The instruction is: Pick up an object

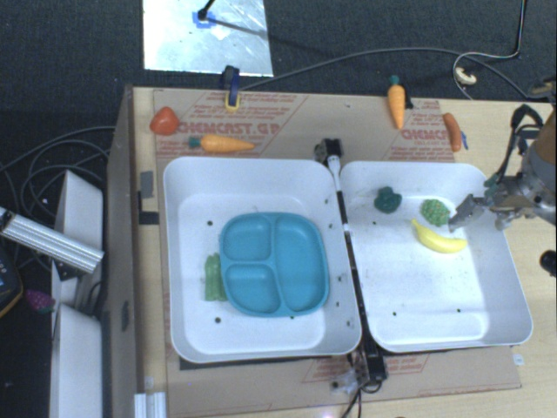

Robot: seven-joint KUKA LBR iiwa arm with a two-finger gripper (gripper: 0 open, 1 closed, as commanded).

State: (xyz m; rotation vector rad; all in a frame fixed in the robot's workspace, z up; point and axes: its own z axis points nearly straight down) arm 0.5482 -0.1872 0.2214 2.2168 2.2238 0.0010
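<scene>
In right bin (500, 307), gripper (464, 213) was seen just right of yellow banana (438, 239); banana lay slanted, down-right. Finger state could not be told.

2 white bins (261, 177), 1 blue plate (274, 264), 1 banana (438, 239), 3 carrots (397, 104), 1 tomato (164, 121), 2 green broccoli pieces (388, 201).

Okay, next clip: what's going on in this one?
A robot arm reaches in from the right over the right bin, its tool low beside the yellow banana and the light green broccoli-like toy. Nothing is visibly held. A darker green toy also lies in that bin. The left bin holds a blue divided plate with a green piece at its left edge.
</scene>
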